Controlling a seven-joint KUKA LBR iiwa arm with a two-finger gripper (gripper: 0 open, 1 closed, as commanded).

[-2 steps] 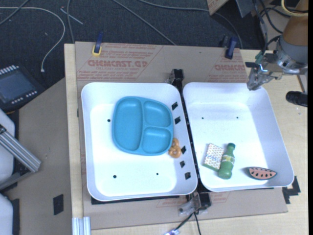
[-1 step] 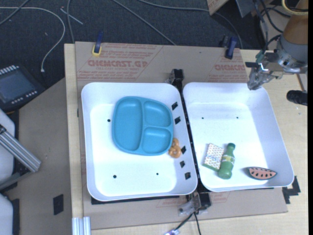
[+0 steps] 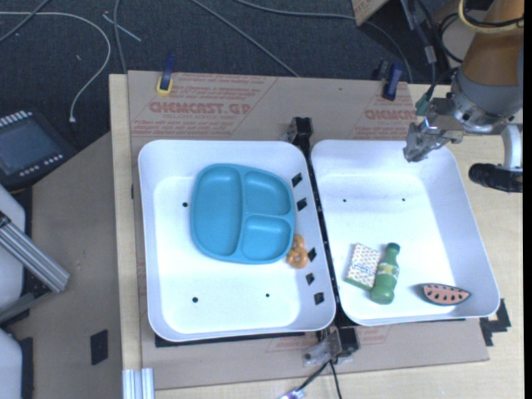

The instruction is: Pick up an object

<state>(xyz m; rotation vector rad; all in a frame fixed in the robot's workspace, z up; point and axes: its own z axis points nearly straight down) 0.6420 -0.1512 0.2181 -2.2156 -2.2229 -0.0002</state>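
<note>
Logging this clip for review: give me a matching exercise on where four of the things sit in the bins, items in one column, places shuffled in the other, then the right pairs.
Items:
1. blue divided plate
2. green bottle
3. watermelon slice
4. small orange piece

Places:
A. near right corner of the right bin
B. beside the plate's near right edge, left bin
C. middle of the left bin
D. right bin, next to the patterned packet

Pairs: 1-C, 2-D, 3-A, 4-B.

The tool hovers over the right bin's far edge.
</note>
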